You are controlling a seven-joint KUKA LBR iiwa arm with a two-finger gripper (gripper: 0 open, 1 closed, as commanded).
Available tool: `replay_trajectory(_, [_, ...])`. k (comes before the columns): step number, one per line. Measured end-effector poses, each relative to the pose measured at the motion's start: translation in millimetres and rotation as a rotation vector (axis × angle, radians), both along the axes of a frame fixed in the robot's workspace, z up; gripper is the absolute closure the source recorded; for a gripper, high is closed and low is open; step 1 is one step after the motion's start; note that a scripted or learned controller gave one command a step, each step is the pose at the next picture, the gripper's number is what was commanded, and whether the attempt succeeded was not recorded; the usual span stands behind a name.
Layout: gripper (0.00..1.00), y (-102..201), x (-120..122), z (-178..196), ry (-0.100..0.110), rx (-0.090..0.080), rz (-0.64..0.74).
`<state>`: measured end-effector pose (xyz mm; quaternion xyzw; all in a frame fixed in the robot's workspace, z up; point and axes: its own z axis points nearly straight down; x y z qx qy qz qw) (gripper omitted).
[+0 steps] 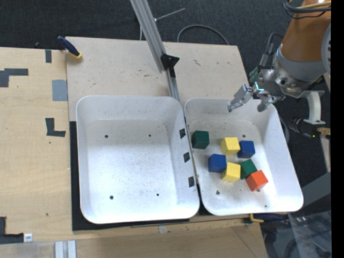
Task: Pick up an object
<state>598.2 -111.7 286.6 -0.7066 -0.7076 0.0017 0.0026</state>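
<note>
7 small cubes lie in the right bin (pixel 279 144), all resting flat on its floor. Taking the dark green cube (pixel 200 139) as the landmark, it sits alone nearest the bin's left wall, while the other 6 cluster to its right. That cluster holds a yellow cube (pixel 230 145) touching a blue cube (pixel 246 149), and lower down another blue cube (pixel 217 163), a second yellow cube (pixel 232 172), a green cube (pixel 248 168) and an orange cube (pixel 257 180) farthest away.

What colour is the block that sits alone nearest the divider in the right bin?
Dark green block, apart from the clustered blocks; the camera view shows it clearly.
</note>
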Motion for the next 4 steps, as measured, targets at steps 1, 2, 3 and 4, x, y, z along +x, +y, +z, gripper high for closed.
replay_trajectory(1, [0.00,0.0,0.7,2.6,-0.005,-0.001,0.001])
replay_trajectory(2, [0.00,9.1,4.3,-47.7,0.000,-0.002,0.000])
replay_trajectory(3, [0.00,10.0,3.9,-112.7,0.002,-0.001,0.000])
replay_trajectory(4, [0.00,11.2,-2.5,-162.1,-0.014,-0.004,0.000])
